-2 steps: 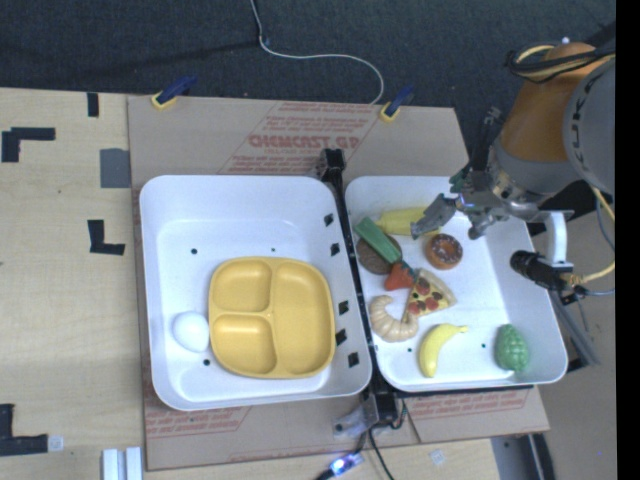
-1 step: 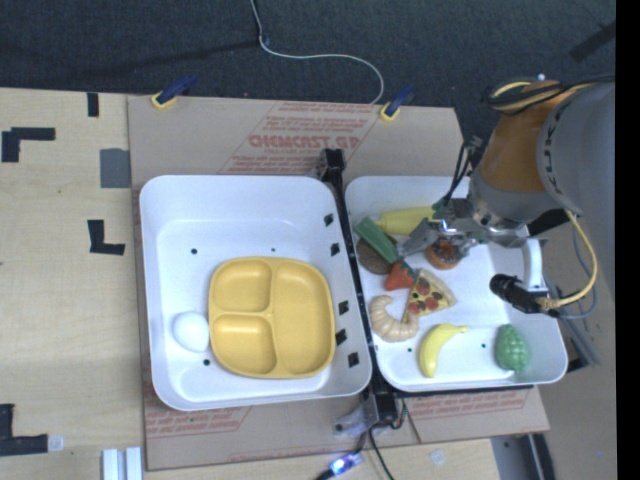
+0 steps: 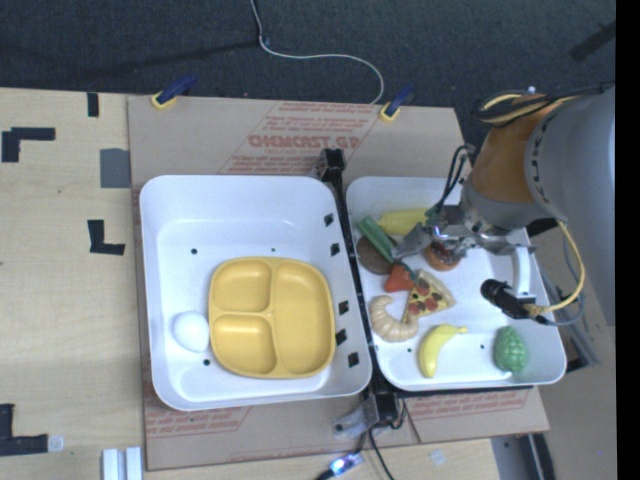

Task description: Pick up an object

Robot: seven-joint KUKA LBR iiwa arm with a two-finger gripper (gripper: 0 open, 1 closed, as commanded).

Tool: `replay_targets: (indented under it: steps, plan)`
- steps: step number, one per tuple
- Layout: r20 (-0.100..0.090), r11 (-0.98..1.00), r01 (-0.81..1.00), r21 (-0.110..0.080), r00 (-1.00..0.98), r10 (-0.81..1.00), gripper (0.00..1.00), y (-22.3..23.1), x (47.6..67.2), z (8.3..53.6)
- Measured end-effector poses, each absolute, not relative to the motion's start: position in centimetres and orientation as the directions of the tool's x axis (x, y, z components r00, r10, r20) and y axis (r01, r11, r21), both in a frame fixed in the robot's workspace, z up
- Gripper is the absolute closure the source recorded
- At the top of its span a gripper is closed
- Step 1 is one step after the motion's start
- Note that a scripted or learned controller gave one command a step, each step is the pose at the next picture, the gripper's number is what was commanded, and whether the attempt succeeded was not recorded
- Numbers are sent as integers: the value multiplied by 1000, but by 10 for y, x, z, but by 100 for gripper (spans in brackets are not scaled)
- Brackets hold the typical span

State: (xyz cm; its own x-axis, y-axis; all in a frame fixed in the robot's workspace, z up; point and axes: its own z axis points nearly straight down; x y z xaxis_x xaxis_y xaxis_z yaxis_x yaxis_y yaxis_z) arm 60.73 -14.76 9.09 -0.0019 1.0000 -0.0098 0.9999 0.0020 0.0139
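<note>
Two white bins [image 3: 160, 268] sit on a cardboard sheet [image 3: 290, 133] over a wooden bench [image 3: 60, 298]; dark carpet [image 3: 120, 18] lies beyond. Gripper [image 3: 432, 238] state: cannot tell.

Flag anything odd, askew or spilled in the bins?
Nothing stands out. Yellow tray and white egg lie flat in the left bin; toy food, including the banana, stays inside the right bin, under the gripper.

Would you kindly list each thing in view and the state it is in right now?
Yellow tray: flat in left bin, compartments bare.
White ball: touching the tray's left edge.
Banana: lying in right bin.
Pizza slice: lying flat.
Green toy: in right bin's near corner.
Gripper: low over right bin.
</note>
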Motion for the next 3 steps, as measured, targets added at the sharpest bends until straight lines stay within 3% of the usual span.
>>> replay_targets:
  steps: [1,2,3]
  plan:
    - [-6,4,1000,22,-4,1000,100,-145,610,104]
    - [0,2,1000,4,-2,1000,100,-137,607,163]
    - [-1,2,1000,4,-2,1000,100,-140,611,207]
